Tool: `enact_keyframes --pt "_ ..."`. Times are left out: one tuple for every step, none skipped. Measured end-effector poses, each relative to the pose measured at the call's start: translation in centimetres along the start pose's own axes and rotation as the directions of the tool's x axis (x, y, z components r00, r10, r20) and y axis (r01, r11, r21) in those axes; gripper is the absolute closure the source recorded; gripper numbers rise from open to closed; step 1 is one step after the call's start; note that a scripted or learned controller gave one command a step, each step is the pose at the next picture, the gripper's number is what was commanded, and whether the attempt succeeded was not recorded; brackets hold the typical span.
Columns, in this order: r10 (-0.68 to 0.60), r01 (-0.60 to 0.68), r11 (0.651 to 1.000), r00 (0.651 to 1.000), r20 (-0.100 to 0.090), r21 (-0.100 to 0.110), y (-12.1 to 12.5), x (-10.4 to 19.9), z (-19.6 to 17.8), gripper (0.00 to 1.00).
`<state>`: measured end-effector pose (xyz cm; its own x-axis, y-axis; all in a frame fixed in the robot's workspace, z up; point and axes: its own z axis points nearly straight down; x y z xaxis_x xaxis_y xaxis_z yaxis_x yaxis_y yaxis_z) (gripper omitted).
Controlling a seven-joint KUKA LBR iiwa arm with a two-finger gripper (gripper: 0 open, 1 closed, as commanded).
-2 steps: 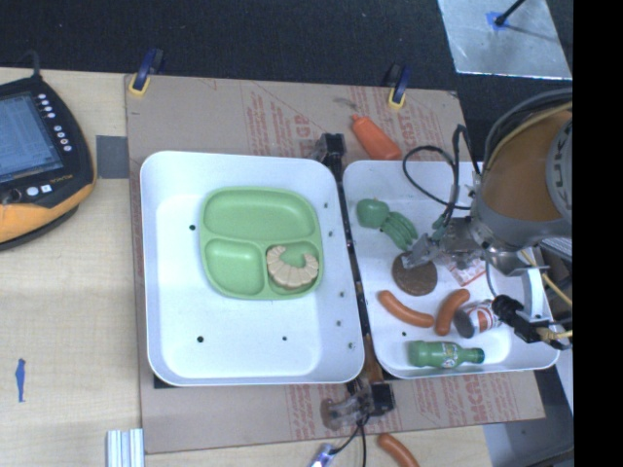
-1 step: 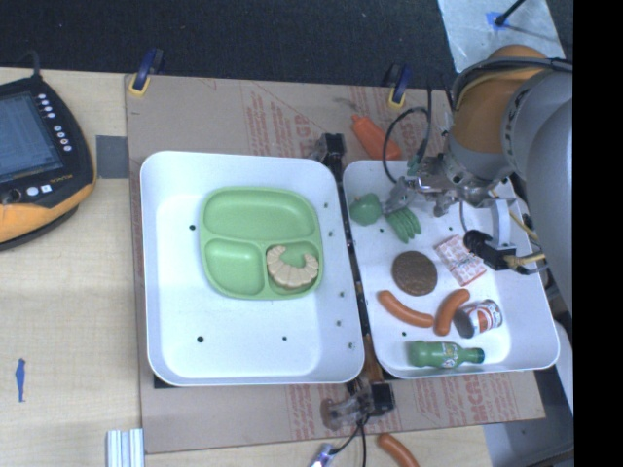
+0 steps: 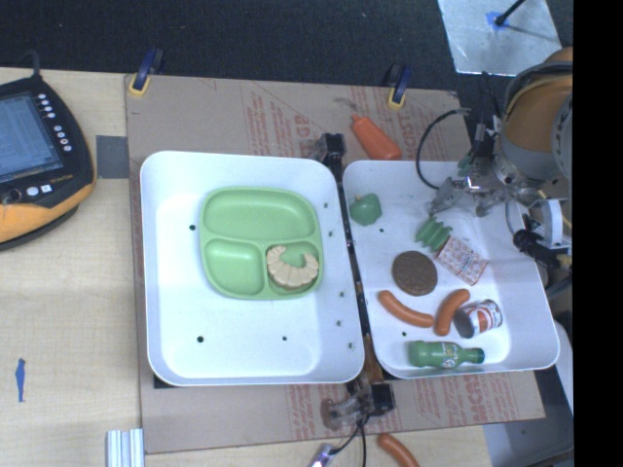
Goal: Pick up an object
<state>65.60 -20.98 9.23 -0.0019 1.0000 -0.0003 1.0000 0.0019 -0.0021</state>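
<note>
My gripper (image 3: 469,200) hangs over the back right part of the right bin (image 3: 526,358), open, with nothing between its fingers. Just in front and to the left of it lies a small green ribbed piece (image 3: 433,232), and a pink packet (image 3: 460,259) lies below it. Further forward are a brown round patty (image 3: 416,272), two sausages (image 3: 406,309) (image 3: 451,307), a small can (image 3: 479,316) and a green bottle (image 3: 444,354) on its side. A green pepper-like piece (image 3: 365,209) sits at the bin's back left.
The left bin (image 3: 175,339) holds a green divided plate (image 3: 255,224) with a beige food piece (image 3: 293,267) in one compartment. A carrot (image 3: 375,138) lies on the cardboard behind the bins, another sausage (image 3: 399,448) in front. A teach pendant (image 3: 39,159) rests far left.
</note>
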Motion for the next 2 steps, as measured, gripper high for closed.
enact_keyframes --pt "-0.003 0.003 1.000 1.000 -0.002 0.003 0.0 3.2 0.0 0.00" --pt "-0.003 0.003 1.000 1.000 0.001 0.002 -5.6 3.9 0.0 0.00"
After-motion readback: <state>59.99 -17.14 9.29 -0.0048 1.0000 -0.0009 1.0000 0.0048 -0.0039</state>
